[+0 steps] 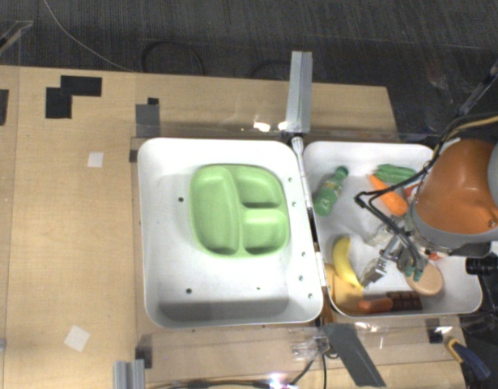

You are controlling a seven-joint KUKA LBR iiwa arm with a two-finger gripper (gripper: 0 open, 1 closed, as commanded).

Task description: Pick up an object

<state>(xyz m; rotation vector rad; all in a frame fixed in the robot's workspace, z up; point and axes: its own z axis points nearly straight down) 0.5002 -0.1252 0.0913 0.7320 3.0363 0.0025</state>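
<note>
Banana (pixel 342 259) in right bin (pixel 346 154) — green tray (pixel 236 209) in left bin (pixel 163 217).

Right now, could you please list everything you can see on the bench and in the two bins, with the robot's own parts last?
Left bin: one, white, left half of the bench.
Divided tray: one, light green, three compartments, middle of the left bin.
Right bin: one, white, beside the left bin.
Bottle: one, green, upper left of the right bin.
Banana: one, yellow, lower left of the right bin.
Carrot toy: one, orange with green top, upper part of the right bin, partly under the arm.
Brown bar: one, dark, along the right bin's near wall.
Round disc: one, tan, by the pincer.
Arm: one, grey with orange band, over the right bin.
Pincer: one, low in the right bin.
</note>
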